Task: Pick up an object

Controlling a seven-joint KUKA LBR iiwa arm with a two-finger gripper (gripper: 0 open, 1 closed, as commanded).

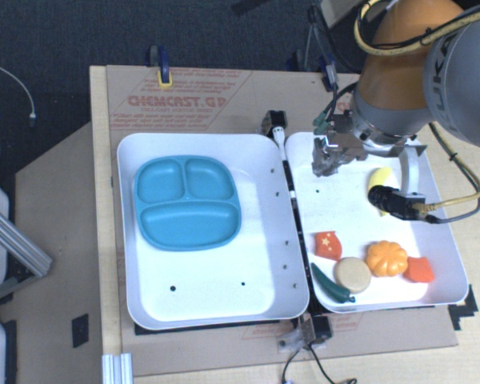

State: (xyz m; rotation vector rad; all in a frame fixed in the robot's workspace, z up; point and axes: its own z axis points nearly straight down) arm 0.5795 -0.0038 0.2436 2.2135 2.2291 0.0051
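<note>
My gripper (326,163) hangs over the far left part of the right bin (452,246), with nothing seen between its fingers. Toys lie along the bin's near side: a red cube-like piece (328,245), a beige round piece (353,274), a green pepper (331,283), an orange pumpkin (386,258) and an orange-red piece (420,270). A yellow toy (379,178) lies to the gripper's right, partly hidden by a black arm part (394,202). All of the near toys lie well apart from the gripper.
The left bin (256,278) holds a blue divided plate (188,202) at its far left. The arm's grey and orange body (408,54) looms over the right bin's far side. A cable (456,202) runs along the right bin's right edge.
</note>
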